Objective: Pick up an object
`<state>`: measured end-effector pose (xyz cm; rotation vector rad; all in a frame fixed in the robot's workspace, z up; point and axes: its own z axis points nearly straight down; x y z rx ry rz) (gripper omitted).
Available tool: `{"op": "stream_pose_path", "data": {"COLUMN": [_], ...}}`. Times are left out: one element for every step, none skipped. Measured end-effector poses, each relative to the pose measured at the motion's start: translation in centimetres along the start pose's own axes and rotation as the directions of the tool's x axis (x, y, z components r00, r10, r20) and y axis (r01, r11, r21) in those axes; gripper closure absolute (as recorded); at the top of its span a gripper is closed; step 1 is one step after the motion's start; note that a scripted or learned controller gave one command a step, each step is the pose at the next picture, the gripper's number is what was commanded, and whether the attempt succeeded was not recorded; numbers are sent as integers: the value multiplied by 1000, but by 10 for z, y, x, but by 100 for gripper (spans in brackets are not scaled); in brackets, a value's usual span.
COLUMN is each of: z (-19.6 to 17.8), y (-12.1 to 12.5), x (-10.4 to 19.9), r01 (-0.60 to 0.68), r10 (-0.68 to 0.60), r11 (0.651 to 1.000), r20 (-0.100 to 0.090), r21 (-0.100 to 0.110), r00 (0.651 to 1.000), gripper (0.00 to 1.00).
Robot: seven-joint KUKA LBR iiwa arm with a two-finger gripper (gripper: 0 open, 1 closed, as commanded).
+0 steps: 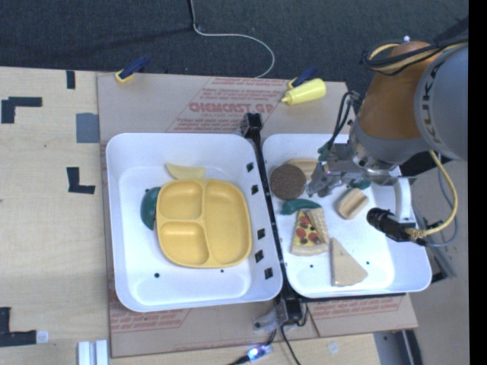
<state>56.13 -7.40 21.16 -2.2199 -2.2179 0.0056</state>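
Toy foods lie loose in the right shallow white bin (396,280), each open to a grasp from above: a brown round cookie (288,181), a pizza slice (309,231), a tan wedge (345,265), a small beige roll (352,202). The gripper (329,179) hangs low between cookie and roll; whether it is open or closed cannot be told. The yellow compartment plate (204,223) fills the left bin (129,158).

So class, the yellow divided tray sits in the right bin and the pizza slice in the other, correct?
Not quite: the camera view shows the yellow tray in the left bin. The pizza slice does lie in the other bin, the right one.
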Motion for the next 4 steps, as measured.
{"op": "stream_pose_path", "data": {"z": [-3, -23, -2, -19], "y": [-40, -59, -57, -58], "x": [25, 25, 22, 18], "r01": [2, 1, 1, 1], "r10": [-2, -1, -1, -1], "r11": [1000, 1000, 1000, 1000], "r20": [-1, -1, 0, 0], "r21": [0, -2, 0, -5], "r00": [1000, 1000, 1000, 1000], "gripper": [100, 100, 100, 100]}}
